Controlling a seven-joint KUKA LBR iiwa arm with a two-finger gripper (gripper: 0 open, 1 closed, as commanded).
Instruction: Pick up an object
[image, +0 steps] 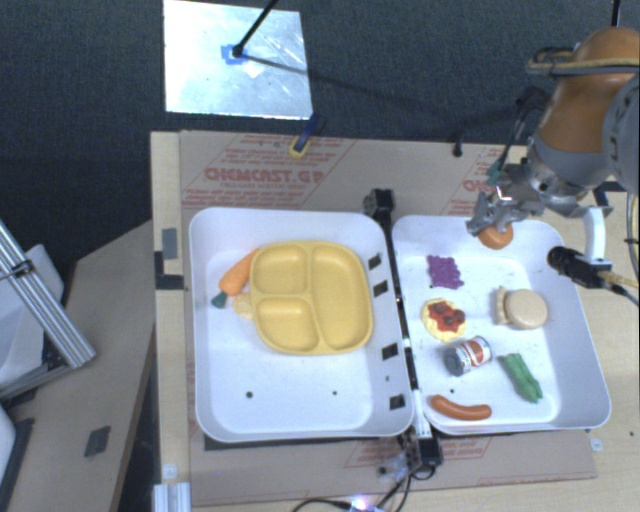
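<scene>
Gripper (497, 214) sits at right bin's (585, 330) far edge, directly over an orange object (496, 236) touching its fingertips; finger state impossible to tell.

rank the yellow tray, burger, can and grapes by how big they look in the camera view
1. yellow tray, by far the largest
2. burger
3. can and grapes look about alike, so I won't rank them
</scene>
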